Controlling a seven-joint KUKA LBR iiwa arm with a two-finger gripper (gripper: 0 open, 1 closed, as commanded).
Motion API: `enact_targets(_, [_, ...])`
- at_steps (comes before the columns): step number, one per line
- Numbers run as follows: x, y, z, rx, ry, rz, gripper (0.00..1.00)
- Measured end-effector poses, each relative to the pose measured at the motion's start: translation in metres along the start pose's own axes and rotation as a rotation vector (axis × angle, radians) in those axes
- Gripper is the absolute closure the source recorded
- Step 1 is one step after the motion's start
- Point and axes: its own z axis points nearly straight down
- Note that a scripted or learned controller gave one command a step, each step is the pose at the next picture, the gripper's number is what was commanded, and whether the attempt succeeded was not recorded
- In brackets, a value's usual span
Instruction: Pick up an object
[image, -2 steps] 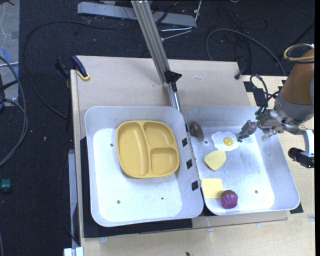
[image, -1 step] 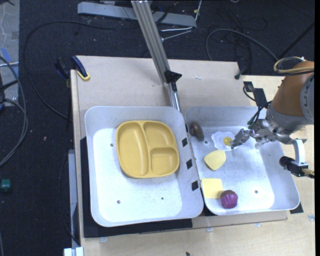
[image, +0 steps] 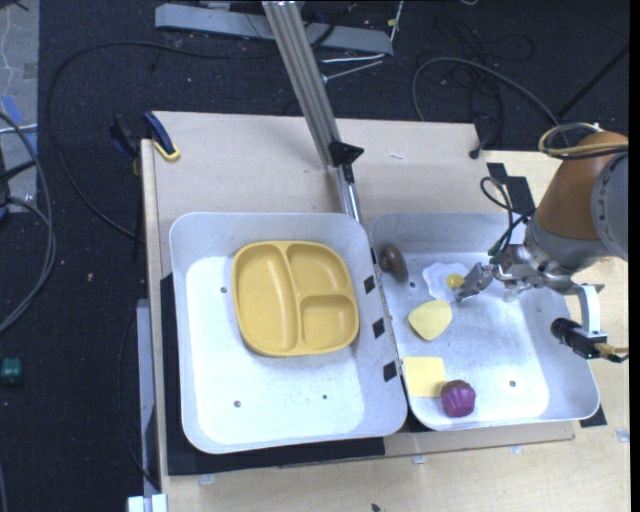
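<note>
Presently we note fried-egg toy (image: 447, 277) flat at upper part of right bin (image: 520, 345), centre-right of frame, gripper (image: 472, 283) low at its right edge. Jaw state: we cannot tell. Nearby: brown piece (image: 393, 262), pale yellow wedge (image: 431, 320), yellow square (image: 423, 376), purple piece (image: 458, 398). Yellow divided tray (image: 296, 297) in left bin (image: 280, 400). We advise centring over egg, descending square, closing on yolk.

— Where are we looking from?
— From above the bench (image: 300, 135), down at a slant, far enough to take in both bins: left bin (image: 200, 400), right bin (image: 530, 385).
</note>
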Motion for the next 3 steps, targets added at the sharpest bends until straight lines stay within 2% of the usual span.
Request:
enact_targets(1, [0.000,0.002,-0.013,-0.006,-0.001,-0.001,1.00])
enact_targets(3, [0.007,-0.003,-0.129,-0.006,-0.001,-0.003,1.00])
